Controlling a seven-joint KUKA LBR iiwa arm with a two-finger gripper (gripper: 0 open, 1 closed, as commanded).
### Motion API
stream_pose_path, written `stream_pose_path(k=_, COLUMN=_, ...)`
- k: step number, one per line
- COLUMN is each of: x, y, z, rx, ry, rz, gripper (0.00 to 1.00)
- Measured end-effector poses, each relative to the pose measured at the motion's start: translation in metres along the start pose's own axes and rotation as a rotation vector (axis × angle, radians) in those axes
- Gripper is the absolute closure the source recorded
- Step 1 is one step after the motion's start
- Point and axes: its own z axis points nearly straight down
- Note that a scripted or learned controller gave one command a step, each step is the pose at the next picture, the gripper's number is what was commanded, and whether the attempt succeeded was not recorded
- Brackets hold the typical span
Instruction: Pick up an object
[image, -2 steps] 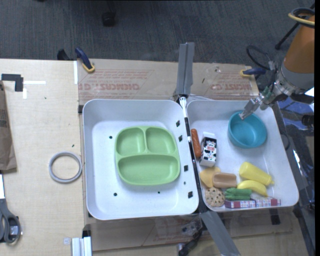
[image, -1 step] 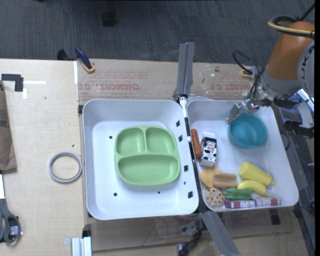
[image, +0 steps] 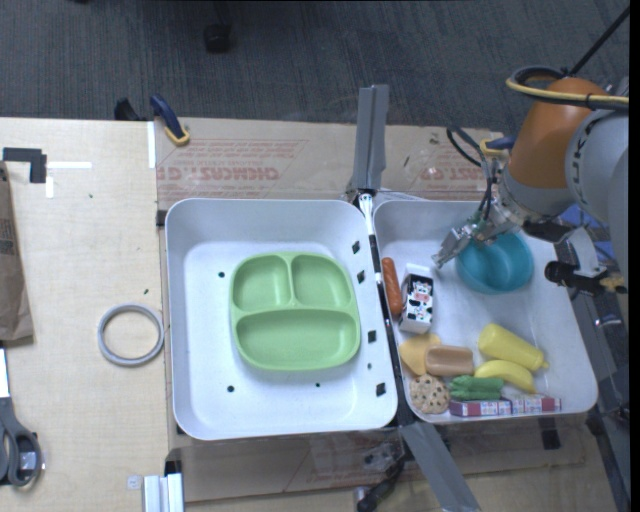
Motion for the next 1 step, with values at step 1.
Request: stream_pose_path(k=1, x=0.0018, y=0.0001, z=-0.0108, rx=0.006, ry=0.009, rz=0.001, gripper=1.00)
